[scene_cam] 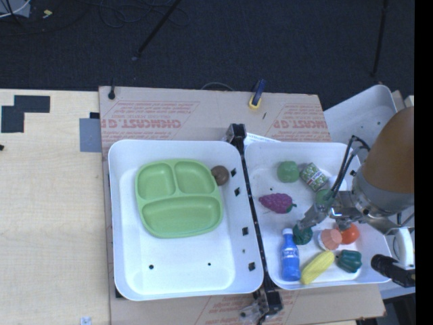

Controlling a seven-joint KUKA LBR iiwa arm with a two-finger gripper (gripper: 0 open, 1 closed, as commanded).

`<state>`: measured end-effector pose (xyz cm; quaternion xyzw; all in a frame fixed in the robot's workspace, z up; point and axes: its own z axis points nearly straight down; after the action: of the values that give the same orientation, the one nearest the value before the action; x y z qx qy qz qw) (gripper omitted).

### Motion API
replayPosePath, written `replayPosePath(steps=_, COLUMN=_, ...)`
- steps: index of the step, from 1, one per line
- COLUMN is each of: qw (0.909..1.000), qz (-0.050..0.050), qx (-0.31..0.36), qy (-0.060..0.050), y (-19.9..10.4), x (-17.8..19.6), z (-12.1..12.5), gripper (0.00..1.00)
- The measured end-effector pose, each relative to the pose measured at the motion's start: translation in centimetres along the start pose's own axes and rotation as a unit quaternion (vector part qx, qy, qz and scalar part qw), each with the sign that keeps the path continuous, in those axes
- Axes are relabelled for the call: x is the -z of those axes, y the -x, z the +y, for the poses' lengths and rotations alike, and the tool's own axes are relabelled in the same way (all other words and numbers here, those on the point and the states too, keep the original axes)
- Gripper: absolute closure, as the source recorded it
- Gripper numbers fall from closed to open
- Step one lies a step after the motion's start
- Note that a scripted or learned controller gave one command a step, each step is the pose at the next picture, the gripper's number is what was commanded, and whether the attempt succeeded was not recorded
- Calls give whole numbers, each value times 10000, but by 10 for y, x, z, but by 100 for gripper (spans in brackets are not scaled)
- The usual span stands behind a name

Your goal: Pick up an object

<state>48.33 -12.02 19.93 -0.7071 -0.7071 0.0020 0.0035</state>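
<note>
The gripper (304,230) is down in the right bin (270,263); whether it is parted or closed I cannot tell. A dark green piece (302,235) sits right at its tip, a blue bottle (289,256) just below-left, upright along the bin's length. Purple grapes (276,202) lie up-left with open floor around; the corn (316,267) crowds the near rim
</note>
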Motion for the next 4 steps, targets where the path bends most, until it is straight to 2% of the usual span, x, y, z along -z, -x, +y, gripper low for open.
replayPosePath(steps=1, qw=10000, qz=1, qx=0, qy=3, y=-2, x=-44, z=-4, gripper=0)
replayPosePath(steps=2, qw=10000, qz=0, qx=2, qy=10, y=0, x=-91, z=3, gripper=0)
replayPosePath(steps=3, qw=10000, qz=-1, qx=-1, qy=16, y=-2, x=-113, z=3, gripper=0)
replayPosePath(steps=4, qw=10000, qz=-2, qx=-37, qy=24, y=0, x=-101, z=3, gripper=100)
